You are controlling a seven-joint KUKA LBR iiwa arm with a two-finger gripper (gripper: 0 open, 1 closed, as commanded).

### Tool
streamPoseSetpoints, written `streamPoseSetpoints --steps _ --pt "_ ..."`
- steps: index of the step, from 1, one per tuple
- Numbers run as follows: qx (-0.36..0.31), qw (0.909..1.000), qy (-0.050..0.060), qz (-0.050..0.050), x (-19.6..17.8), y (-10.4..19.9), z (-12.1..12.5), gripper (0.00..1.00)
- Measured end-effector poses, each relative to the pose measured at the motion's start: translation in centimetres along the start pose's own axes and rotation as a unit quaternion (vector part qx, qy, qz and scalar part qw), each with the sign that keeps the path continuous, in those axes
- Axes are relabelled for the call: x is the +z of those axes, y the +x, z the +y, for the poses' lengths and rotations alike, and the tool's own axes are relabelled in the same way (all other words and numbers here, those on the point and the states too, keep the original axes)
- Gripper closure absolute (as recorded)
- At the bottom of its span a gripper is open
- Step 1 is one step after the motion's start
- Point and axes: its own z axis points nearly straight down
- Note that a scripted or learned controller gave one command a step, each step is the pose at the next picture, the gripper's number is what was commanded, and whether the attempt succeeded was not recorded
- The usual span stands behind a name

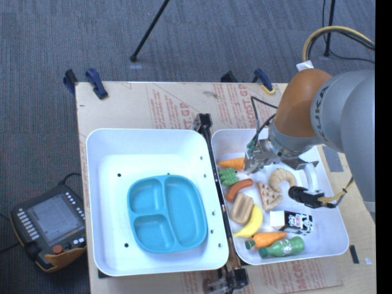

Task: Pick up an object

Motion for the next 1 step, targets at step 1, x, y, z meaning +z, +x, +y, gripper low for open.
streamPoseSetpoints --steps 1 --pt "0.0 1.0 0.0 0.0 0.02 0.01 -0.01 0.0"
